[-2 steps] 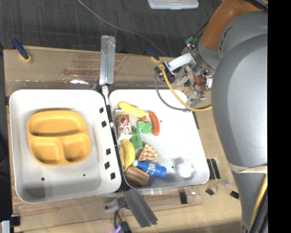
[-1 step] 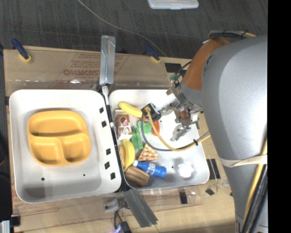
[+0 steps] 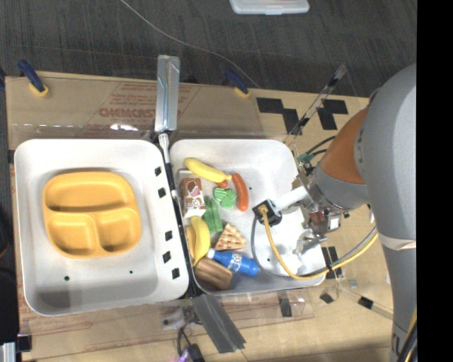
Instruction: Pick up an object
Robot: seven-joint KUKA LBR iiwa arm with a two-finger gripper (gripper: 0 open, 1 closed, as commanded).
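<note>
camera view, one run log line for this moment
arm: over right white bin | gripper: right side, nothing seen held | toy food: heaped at left side | yellow divided tray: left bin

A yellow divided tray [image 3: 90,212] lies in the left white bin [image 3: 28,233], its long compartment toward the far side and two smaller ones nearer. A metal bar [image 3: 167,92] stands at the far end of the seam between the two bins. Brown cardboard with red print [image 3: 127,102] lies behind the bins, held by blue clamps [image 3: 32,76]. A clear plastic lid [image 3: 269,6] rests on the dark carpet [image 3: 85,35] at the top
</note>
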